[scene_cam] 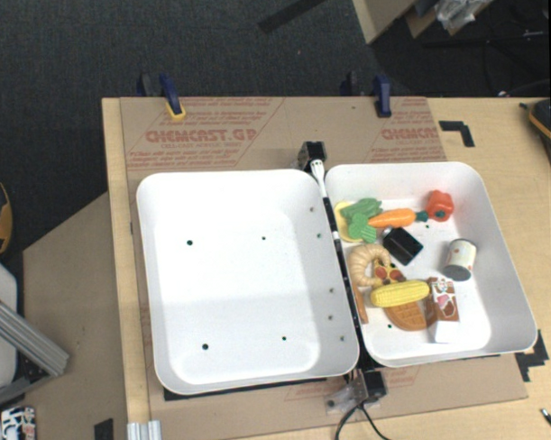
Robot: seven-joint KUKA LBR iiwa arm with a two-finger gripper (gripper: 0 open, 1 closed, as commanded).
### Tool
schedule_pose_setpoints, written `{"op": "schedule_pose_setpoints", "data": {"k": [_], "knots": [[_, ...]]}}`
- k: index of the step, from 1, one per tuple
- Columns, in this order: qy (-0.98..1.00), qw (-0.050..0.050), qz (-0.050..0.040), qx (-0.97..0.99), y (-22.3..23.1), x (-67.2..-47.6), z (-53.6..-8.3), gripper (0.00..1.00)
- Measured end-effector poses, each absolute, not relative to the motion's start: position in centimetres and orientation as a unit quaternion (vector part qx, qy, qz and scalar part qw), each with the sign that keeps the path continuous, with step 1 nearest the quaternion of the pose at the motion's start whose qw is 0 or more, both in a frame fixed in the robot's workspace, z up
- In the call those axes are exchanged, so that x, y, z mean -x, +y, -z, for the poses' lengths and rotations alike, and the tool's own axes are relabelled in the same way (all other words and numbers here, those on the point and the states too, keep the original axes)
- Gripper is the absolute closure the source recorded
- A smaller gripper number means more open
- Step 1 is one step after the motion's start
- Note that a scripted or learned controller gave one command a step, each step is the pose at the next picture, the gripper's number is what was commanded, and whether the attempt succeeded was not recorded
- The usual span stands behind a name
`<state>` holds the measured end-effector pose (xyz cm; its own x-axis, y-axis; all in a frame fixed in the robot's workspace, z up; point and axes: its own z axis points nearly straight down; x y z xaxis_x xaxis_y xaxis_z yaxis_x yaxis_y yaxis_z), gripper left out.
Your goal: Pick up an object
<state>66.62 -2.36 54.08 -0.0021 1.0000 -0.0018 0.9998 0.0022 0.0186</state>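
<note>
End effector [464, 4] at top right

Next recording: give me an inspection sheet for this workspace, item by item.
Surface: cardboard-covered bench with a left bin and a right bin side by side.
Job's things: all in the right bin: toy carrot, red pepper, black block, small can, corn cob, small carton.
Clutter: nothing seen.
Grippers: arm's end at the top right, off the bench; too blurred to judge.
Cables: one trailing from the front edge.
Surroundings: dark carpet; two blue clamps.
</note>
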Motion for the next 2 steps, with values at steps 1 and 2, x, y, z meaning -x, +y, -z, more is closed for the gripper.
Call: {"op": "schedule_pose_setpoints", "data": {"k": [1,2], "knots": [[0.707,-0.004,0.0041,-0.707,-1.7,-66.6,-41.8,1.00],[0.708,0.006,-0.0052,-0.706,-1.4,-66.6,-53.0,1.00]]}}
